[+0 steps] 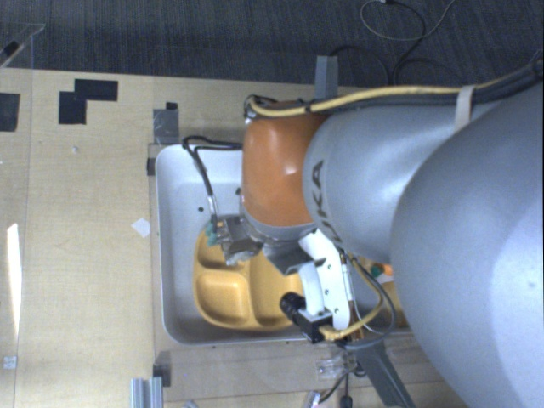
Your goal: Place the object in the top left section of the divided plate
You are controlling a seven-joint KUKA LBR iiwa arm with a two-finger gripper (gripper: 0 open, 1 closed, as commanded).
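Observation:
A yellow divided plate (223, 300) lies in the left white bin (174, 228), toward its near side. Much of the plate is covered by the arm. The arm's orange band (276, 172) and grey wrist hang over the bin's middle. My gripper (228, 241) points down at the plate's upper left part, and its metal body shows at the plate's far edge. From this view I cannot make out an object in it.
The big grey arm link (425, 228) hides the right bin almost wholly. A small orange and green thing (382, 270) peeks out beside it. Black cables (200, 164) run along the wrist over the left bin. Wooden bench top (76, 253) lies to the left.

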